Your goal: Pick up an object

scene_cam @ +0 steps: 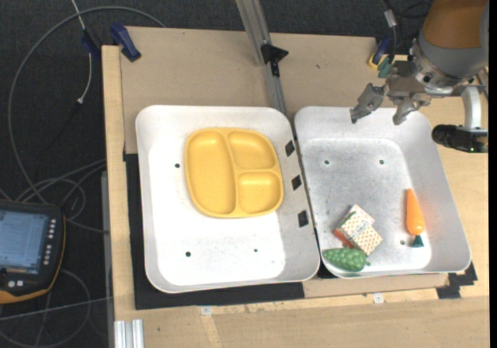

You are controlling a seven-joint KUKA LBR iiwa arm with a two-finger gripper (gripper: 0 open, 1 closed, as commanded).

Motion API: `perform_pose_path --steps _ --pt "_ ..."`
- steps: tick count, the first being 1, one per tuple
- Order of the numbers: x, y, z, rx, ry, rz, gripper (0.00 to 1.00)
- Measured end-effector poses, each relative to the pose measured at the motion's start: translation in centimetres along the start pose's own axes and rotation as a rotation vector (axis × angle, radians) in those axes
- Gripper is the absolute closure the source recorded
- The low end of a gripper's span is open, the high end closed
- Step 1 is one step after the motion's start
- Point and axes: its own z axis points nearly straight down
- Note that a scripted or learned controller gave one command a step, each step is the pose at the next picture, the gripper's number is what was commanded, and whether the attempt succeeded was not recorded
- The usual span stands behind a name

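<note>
The arm holds its end effector [384, 108] above the far rim of the right bin [443, 183], fingers spread with nothing between them, so the task looks to be at the approach step. The candidates lie at that bin's near end: a carrot [415, 213], a small patterned box [359, 230] and a green vegetable [345, 259]. The next move probably calls for travelling toward one of them and descending with the fingers either side of it.

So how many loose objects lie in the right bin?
3, all near its front edge: a toy carrot at the right, a small patterned box left of it, and a green object beside the box; nothing appears hidden.
</note>
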Motion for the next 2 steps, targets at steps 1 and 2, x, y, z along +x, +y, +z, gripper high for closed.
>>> perform_pose_path --steps 1,2 --pt "0.0 0.0 0.0 0.000 0.000 0.000 0.00" --pt "0.1 -0.1 6.4 0.005 0.000 0.001 0.00"
